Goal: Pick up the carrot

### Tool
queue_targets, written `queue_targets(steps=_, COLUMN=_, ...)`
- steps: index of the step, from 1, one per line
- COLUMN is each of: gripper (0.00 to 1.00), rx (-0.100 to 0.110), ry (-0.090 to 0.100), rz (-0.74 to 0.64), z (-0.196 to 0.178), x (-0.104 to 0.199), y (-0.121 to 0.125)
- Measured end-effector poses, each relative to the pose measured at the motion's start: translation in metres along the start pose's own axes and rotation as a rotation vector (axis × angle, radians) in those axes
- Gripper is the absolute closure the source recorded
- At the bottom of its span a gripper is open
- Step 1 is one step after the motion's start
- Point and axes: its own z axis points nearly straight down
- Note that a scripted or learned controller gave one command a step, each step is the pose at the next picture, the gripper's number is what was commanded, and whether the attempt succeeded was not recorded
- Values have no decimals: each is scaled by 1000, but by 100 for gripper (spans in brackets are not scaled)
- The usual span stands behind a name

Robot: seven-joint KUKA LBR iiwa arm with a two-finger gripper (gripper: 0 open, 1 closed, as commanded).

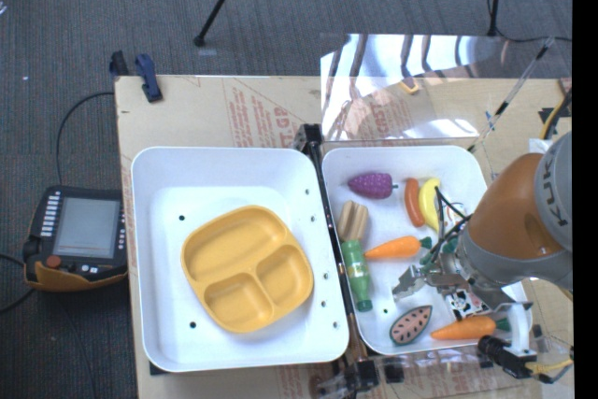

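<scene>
Carrots, two of them, lie in the right bin [467,165]: one carrot [394,248] near the bin's middle, a smooth orange taper with a green stub at its right end, pointing left; a second orange carrot [464,328] by the near right corner, beside the watermelon slice [410,325], a flat half-round with dark seeds; both look like glossy plastic toys. Left of the middle carrot a green bottle [355,273] lies lengthwise along the bin's left wall, with a ribbed tan bread piece [353,220] just beyond it; a bumpy purple grape bunch [371,185] sits toward the far side; a red-orange piece [412,202] and a curved yellow banana [430,203] lie side by side to its right. The gripper [417,278], bare grey metal, hangs just near of the middle carrot, its fingers [408,283] slightly parted with nothing visible between them; whether they touch the carrot cannot be told. The left bin [154,201] holds a matte yellow tray [247,268] with three rounded compartments; both bins are smooth white and shallow, resting on a brown cardboard-topped bench [224,107].
</scene>
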Motion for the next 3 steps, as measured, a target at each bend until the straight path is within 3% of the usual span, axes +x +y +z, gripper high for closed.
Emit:
queue_targets(steps=1, gripper=0, rx=2, ry=0, rz=135, z=0, x=19, y=58)
queue_targets(steps=2, gripper=100, rx=11, ry=1, rz=130, z=-8, x=19, y=57)
queue_targets(steps=3, gripper=100, rx=9, ry=1, rz=102, z=2, x=41, y=-4)
